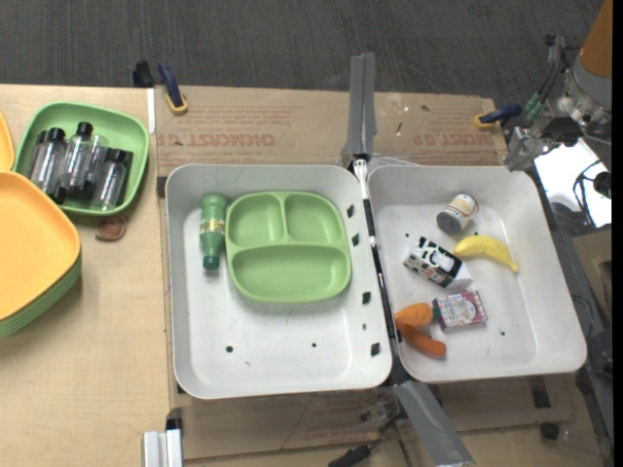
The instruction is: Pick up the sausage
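The end effector hangs at the upper right, just beyond the far corner of the right bin; whether it is released or clenched cannot be told. The sausage lies well below it and to its left, near the right bin's front left corner, touching the carrot. Between them and the end effector lie a banana, a small can and a black-and-white carton. A pink packet sits beside the carrot.
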Robot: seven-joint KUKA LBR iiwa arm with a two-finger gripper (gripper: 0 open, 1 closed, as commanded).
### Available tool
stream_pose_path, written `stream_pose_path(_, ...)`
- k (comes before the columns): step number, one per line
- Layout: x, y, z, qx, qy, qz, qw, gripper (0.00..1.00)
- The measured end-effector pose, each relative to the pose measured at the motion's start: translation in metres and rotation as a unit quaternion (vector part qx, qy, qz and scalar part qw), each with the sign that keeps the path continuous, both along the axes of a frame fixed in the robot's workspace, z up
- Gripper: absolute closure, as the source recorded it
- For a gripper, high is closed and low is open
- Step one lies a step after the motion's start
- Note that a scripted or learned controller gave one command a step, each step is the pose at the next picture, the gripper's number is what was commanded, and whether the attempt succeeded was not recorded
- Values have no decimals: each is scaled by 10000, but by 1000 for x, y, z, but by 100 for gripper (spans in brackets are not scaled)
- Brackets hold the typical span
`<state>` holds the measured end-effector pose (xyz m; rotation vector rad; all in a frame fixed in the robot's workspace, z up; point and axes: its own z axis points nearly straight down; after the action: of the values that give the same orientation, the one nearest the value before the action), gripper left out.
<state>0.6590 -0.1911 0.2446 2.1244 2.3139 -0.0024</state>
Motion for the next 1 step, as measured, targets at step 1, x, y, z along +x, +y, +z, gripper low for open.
stream_pose_path(1,1,0,9,-9,-1,18,10000,100)
